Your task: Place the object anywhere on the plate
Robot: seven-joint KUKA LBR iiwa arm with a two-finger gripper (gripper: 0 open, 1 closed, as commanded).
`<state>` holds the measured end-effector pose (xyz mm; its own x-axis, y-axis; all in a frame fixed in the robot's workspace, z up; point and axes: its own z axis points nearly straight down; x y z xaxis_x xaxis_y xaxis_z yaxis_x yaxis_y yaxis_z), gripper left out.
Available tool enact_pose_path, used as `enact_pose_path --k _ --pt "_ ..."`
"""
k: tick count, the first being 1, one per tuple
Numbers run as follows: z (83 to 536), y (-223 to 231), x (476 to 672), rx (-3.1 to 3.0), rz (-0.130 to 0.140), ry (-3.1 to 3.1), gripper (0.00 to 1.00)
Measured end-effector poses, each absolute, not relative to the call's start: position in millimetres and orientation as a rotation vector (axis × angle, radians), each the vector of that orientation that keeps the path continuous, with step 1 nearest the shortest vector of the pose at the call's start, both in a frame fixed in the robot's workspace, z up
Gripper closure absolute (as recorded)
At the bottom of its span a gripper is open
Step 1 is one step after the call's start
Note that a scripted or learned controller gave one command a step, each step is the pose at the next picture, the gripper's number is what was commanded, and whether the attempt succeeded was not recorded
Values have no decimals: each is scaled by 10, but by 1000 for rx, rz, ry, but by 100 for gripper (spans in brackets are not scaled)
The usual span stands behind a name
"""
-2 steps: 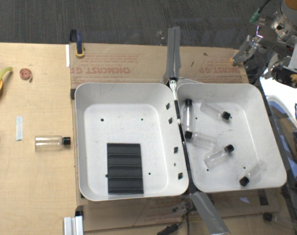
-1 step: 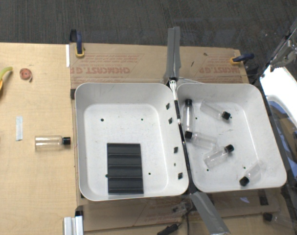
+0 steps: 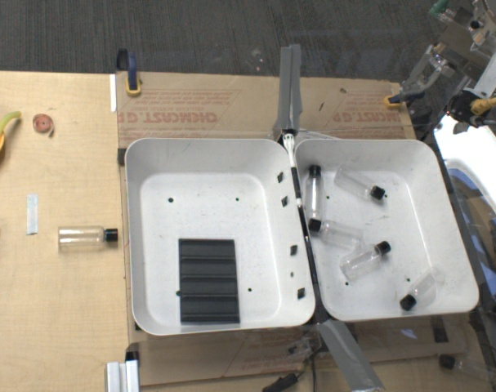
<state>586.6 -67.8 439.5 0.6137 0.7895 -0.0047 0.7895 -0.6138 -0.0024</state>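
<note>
Cardboard-covered desk [image 3: 60,317], two white bins, claw [image 3: 437,62] parked beyond the far right corner.
You have five clear vials [image 3: 364,260] loose in the right bin [image 3: 444,178], all well below the claw and nearer you; the dark ribbed plate [image 3: 207,282] lies farther to its left, in the left bin [image 3: 149,170]. Round, slick vials may roll or slip from a pinch, and two lie close together. Whether the claw is open or closed, you cannot tell; nothing is seen in it.

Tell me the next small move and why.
Probably bring the arm in over the right bin toward one vial, say the clear black-capped one lying apart from the others. Every vial lies loose in that bin, and the dark ridged plate in the left bin bears nothing yet.
</note>
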Motion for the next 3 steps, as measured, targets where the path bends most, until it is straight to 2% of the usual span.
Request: enact_pose_path --k 1,2,3 --pt "4092 310 6200 -2880 10 -1254 0" --pt "4213 -907 5767 -2846 7 -1329 0" --pt "4260 -114 5765 -3057 7 -725 0"
